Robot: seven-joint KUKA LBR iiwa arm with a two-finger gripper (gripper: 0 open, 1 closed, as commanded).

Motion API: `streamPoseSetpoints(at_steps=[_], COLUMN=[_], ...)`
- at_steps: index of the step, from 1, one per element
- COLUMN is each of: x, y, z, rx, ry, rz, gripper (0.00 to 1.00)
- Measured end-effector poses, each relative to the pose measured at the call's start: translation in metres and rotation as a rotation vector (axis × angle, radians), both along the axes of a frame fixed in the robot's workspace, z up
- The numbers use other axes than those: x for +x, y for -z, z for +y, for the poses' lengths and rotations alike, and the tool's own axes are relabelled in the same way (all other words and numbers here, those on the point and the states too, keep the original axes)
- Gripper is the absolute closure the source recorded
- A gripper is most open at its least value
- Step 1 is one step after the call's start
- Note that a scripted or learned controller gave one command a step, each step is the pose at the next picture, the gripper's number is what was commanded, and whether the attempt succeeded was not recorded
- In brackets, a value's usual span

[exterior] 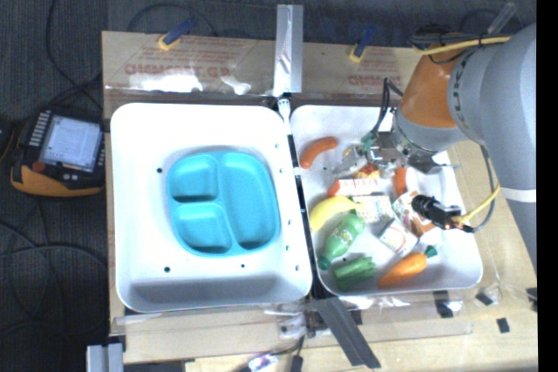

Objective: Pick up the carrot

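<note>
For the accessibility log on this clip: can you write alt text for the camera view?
A grey robot arm reaches from the right into the right bin, over a jumble of toy food; the carrot lies near that bin's front edge, untouched. The left bin holds a blue divided tray.

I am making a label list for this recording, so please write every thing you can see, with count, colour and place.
shallow white bins: 2, white, side by side on the bench
blue divided plastic tray: 1, light blue, in the left bin
orange carrot: 1, orange, near front of the right bin
yellow banana: 1, yellow, right bin by the divider
green bottle: 1, green, right bin
orange sausage-shaped toy: 1, orange-red, back left of right bin
handheld pendant: 1, orange-black, floor at left
grey arm with orange band: 1, over right bin
gripper: 1, among the items, low over the bin's back part
</note>
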State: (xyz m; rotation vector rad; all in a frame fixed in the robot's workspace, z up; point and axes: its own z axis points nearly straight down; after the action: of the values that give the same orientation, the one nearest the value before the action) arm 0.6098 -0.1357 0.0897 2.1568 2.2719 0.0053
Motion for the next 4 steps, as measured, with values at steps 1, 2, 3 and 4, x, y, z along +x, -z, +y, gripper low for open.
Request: streamPoseSetpoints(at_steps=[1, 2, 3, 4], x=[-0.089, -0.087, -0.077, -0.077], y=[-0.001, -0.011, -0.093, -0.093], z=[0.033, 0.034, 0.046, 0.046], rx=[0.001, 0.002, 0.003, 0.003], ry=[-0.106, -0.106, -0.168, -0.168], rz=[-0.001, -0.005, 0.01, 0.011], gripper=[0.0, 1.0, 1.0, 0.0])
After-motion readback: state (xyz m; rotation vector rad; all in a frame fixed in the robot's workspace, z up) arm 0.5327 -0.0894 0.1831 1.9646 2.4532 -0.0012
